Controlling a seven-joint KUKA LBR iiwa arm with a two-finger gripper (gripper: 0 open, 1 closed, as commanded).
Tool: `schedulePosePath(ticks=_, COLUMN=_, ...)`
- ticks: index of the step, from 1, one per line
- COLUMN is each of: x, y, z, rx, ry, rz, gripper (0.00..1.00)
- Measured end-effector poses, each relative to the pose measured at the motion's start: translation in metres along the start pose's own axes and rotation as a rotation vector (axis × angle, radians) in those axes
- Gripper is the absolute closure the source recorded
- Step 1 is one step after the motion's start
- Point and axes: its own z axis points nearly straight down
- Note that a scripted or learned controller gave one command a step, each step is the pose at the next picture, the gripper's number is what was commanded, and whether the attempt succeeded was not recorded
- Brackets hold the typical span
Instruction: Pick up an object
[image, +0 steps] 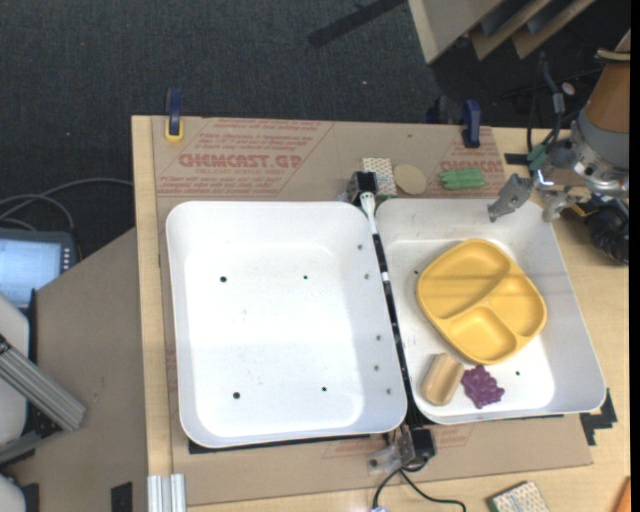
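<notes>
A yellow divided plate (480, 300) lies in the middle of the right bin (572, 372). Near that bin's front edge sit a tan cylinder (441, 379) and, just to its right, a purple bunch of toy grapes (482, 386). My gripper (529, 206) hangs over the far right corner of the right bin, above and beyond the plate. Its two fingers (505, 200) are spread apart and open, with nothing between them. The grey wrist with its orange band comes in from the upper right.
The left bin (190, 240) sits beside the right one, with a black divider strip (384, 290) between them. Behind the bins on the cardboard lie a green block (461, 179), a tan disc (409, 179) and a small checkered tag (376, 168). Blue clamps (174, 125) hold the cardboard's far edge.
</notes>
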Motion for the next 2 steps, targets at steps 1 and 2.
schedulePosePath(ticks=1, x=0.0, y=-0.025, z=0.043, rx=0.008, ry=0.002, rz=0.001, gripper=0.0)
schedulePosePath(ticks=2, x=0.004, y=-0.154, z=0.05, rx=0.012, ry=0.003, rz=0.006, gripper=0.0)
